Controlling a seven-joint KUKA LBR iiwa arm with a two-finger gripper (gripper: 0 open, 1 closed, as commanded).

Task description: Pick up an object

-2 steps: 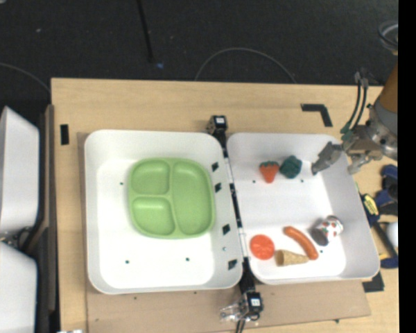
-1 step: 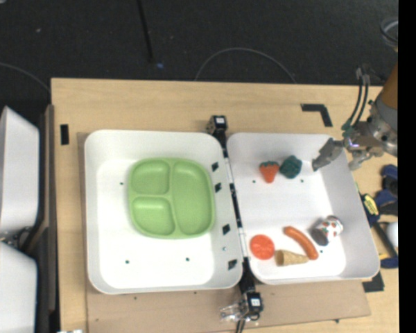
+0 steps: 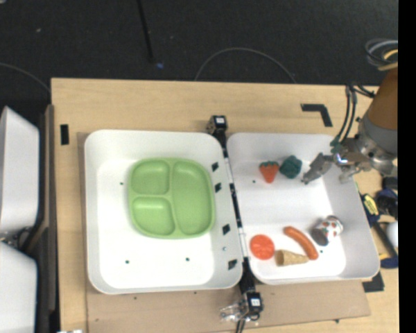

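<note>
The right bin (image 3: 284,203) holds several small objects. At its back lie an orange-red strawberry-like piece (image 3: 268,171) and a teal lump (image 3: 290,166). Near its front are a red sausage (image 3: 300,241), an orange-red disc (image 3: 262,246), a tan cone (image 3: 291,257) and a grey-and-white piece (image 3: 327,230). My gripper (image 3: 331,169) hangs over the bin's back right corner, just right of the teal lump. It is open, with one grey finger (image 3: 315,171) pointing toward the lump and nothing between the fingers.
The left bin (image 3: 104,255) carries a green divided plate (image 3: 171,197). A ridge with black clips (image 3: 230,207) separates the two bins. Cables and tools (image 3: 381,210) lie off the bench's right edge.
</note>
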